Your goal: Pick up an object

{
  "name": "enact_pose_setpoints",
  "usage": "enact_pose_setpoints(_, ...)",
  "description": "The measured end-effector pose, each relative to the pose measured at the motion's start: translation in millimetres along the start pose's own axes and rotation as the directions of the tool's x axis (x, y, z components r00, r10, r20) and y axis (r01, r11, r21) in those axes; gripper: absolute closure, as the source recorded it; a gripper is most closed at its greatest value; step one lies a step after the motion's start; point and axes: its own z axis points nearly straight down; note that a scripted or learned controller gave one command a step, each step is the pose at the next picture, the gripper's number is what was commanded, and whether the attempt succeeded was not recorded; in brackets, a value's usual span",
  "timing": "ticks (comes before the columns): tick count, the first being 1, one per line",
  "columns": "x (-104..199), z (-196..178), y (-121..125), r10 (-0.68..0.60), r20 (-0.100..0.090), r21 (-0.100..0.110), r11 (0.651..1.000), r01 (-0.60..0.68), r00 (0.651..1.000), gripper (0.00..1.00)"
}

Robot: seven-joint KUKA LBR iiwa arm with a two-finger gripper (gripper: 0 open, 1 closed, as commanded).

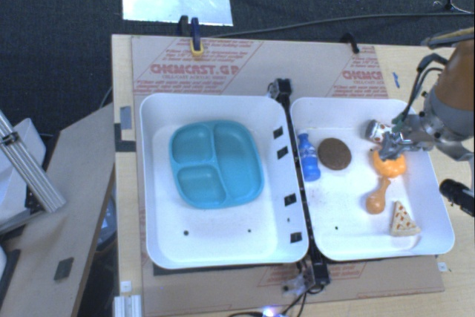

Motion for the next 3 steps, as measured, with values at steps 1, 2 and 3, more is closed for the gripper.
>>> enact_pose_setpoints(1,-0.2,-13.0,1.4,0.0,-0.001,0.003,1.0,0.0,1.0,1.0)
enact_pose_setpoints(2,51.1,-21.6,18.6,-0.005,-0.003,0.003,1.0,0.005,1.0,1.0)
enact_pose_setpoints(3,99.4,-21.3,40.6,-0.005,-0.003,0.003,1.0,0.005,1.0,1.0)
